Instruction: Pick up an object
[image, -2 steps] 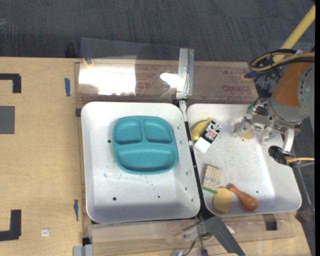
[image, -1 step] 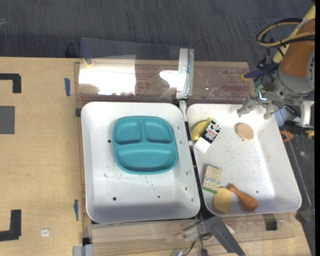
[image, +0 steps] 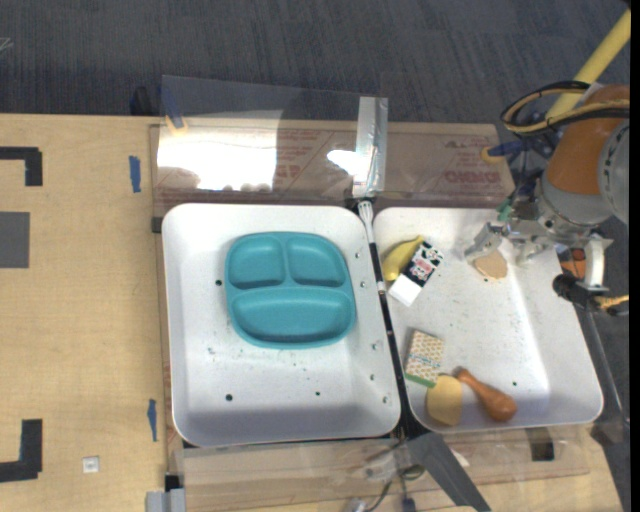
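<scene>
At the right bin's (image: 560, 395) far right corner I see the tool (image: 508, 238) hovering over a tan wedge-shaped piece (image: 491, 265); I cannot tell its opening. 1 teal divided plate (image: 290, 288) fills the left bin (image: 190, 330).

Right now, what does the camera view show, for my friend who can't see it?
A robot arm's gripper hovers over a tan piece in the right white bin. The left bin holds a teal divided plate.

The grey arm (image: 590, 160) with its orange band comes in from the right, wrist bent downward, and the claw (image: 505, 240) hangs low.
</scene>
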